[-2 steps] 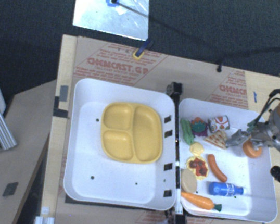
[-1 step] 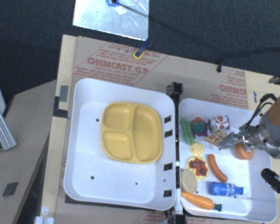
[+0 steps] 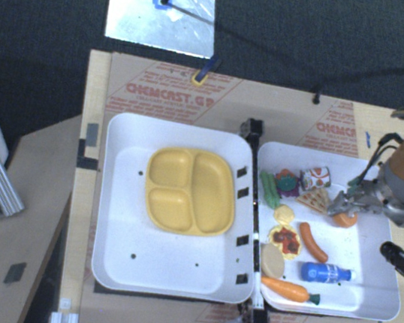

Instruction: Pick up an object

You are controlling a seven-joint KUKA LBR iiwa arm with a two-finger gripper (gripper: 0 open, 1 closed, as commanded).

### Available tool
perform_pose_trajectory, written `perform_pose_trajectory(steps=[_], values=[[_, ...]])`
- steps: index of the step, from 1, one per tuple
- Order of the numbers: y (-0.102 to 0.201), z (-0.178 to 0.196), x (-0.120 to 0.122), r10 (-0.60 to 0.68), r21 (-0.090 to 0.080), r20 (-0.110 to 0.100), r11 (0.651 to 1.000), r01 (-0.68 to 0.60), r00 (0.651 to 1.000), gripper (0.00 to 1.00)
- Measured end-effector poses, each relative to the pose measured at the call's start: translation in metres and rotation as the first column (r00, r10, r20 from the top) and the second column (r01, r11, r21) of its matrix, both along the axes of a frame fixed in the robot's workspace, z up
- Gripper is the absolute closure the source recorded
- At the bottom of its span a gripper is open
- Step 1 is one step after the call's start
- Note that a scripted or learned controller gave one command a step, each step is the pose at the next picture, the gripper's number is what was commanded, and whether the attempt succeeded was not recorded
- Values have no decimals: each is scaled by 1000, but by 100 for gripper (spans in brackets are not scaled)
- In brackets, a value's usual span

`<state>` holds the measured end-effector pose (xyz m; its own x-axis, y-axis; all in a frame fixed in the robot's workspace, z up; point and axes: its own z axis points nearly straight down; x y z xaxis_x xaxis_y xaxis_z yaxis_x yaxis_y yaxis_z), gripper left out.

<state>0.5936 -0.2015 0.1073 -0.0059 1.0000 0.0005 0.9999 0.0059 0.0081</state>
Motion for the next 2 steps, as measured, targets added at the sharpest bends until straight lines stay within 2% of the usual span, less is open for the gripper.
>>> perform_pose_trajectory(steps=[2], values=[[-1, 119, 6, -1, -3, -1, 1000, 1, 1000, 100]])
